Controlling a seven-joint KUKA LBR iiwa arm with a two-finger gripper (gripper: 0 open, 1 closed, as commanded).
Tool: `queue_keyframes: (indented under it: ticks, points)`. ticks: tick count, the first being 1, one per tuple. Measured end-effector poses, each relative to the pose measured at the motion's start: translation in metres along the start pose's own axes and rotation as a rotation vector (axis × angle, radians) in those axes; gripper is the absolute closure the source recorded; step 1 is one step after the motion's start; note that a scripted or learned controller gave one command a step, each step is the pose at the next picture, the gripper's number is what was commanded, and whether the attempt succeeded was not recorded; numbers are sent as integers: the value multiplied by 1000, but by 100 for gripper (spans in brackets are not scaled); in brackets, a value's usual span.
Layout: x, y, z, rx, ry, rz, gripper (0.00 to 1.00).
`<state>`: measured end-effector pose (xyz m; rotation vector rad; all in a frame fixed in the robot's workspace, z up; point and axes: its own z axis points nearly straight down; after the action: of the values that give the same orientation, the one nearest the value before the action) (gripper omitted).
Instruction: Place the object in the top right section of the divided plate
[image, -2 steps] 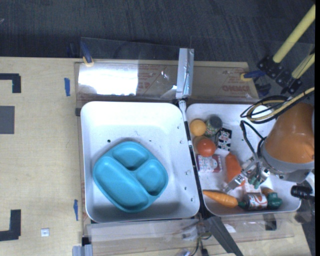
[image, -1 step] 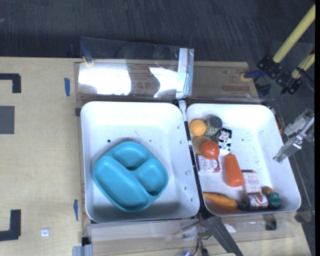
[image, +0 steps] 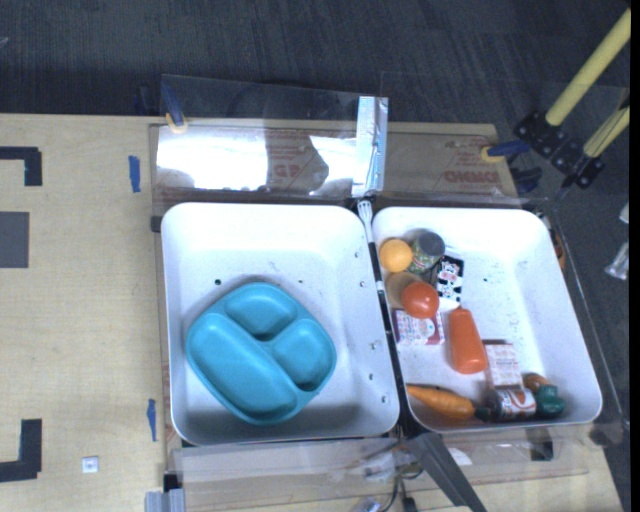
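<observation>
A blue divided plate (image: 260, 350) lies in the left white bin (image: 200, 240), its three sections holding nothing. In the right bin (image: 520, 260) several toy foods are gathered along the left and front sides: a yellow-orange ball (image: 396, 255), a small tin can (image: 428, 246), a red tomato (image: 420, 300), an orange bottle-like piece (image: 465, 340), a carrot (image: 440, 401), a black and white carton (image: 450, 280), and small printed packets (image: 505, 365).
A clear plastic panel (image: 270, 150) stands behind the left bin. Yellow poles with black clamps (image: 570, 110) sit at the upper right. The wooden bench (image: 70, 300) extends to the left with black markers on it.
</observation>
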<state>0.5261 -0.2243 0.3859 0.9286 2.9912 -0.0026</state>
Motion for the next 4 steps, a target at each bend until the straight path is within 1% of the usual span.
queue_keyframes:
  ticks: [1,2,3,4]
  points:
    - [-22,17,-35,-2,-2,-162,0]
    - [-52,36,-50,-2,-1,-297,0]
    - [40,-21,-53,-1,2,-438,0]
    - [-4,4,-50,-2,2,-509,0]
